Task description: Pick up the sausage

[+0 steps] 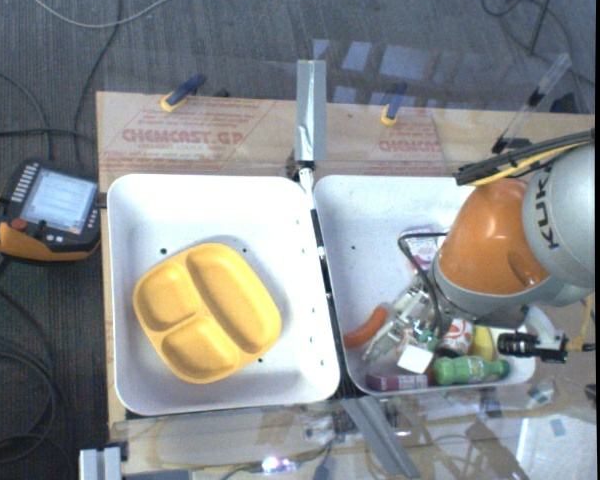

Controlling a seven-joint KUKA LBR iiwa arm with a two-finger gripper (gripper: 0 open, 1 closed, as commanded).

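Note:
The sausage (364, 327) is a short orange-red piece lying in the right bin (380, 218), near its front left, tilted up to the right. My gripper (393, 330) hangs low over the bin just to the sausage's right, close to its right end or touching it. The sausage rests on the bin floor and its left half is in plain sight. The orange wrist band and the grey arm cover the right half of the bin.
A pile sits at the right bin's front: a green bottle (470, 370), a white block (415, 358), a yellow item (483, 343) and a dark packet (395, 380). The left bin (140, 208) holds a yellow divided plate (207, 311). The metal divider (320, 258) runs between the bins.

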